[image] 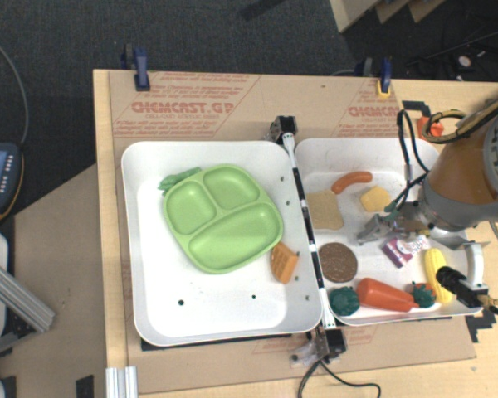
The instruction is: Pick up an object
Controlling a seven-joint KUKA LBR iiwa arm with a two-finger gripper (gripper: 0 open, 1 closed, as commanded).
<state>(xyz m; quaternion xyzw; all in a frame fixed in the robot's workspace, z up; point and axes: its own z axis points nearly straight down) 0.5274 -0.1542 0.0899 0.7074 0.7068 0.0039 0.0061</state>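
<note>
Hovering mid right bin (pixel 315 152), the gripper (pixel 380 226) has jaws whose state I cannot tell; the small purple-and-white packet (pixel 398 248) lies just toward the near edge.

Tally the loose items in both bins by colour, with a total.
Green: 2, divided plate, broccoli
Orange or red: 3, sausage, carrot, croissant piece
Yellow: 2, cheese, banana
Brown or tan: 2, patty, bread slice
Purple: 1, packet
Total: 10

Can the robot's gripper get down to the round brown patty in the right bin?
Probably yes. The round brown patty lies flat and uncovered near the left wall of the right white bin, with nothing on top of it. The gripper hangs just up and to the right of it.
</note>
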